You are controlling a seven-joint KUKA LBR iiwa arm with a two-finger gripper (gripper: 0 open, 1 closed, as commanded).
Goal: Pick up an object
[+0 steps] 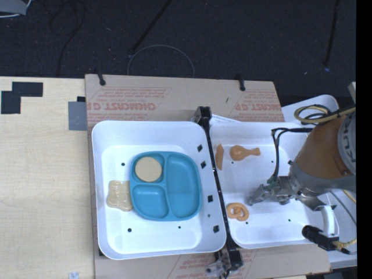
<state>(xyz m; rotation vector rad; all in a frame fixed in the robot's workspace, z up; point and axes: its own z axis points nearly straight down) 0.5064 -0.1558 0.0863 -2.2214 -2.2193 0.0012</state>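
Left bin point(110, 237): blue divided tray point(165, 186) carrying a tan round disc point(147, 169); pale waffle piece point(119, 195) just beside the tray. Right bin point(273, 237): pretzel point(237, 211), orange drumstick shape point(244, 152), thin tan stick point(219, 156). Tool point(256, 195) low near the pretzel, grip state impossible to tell. Mirrored red print on cardboard point(174, 100), unreadable. Pale wooden tabletop point(40, 185); dark floor point(174, 28) with cables.

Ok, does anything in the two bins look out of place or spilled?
Only slightly: the pale waffle-like piece lies on the left white bin's floor, against the blue divided plastic tray's left edge, while the round tan disc sits inside a compartment.
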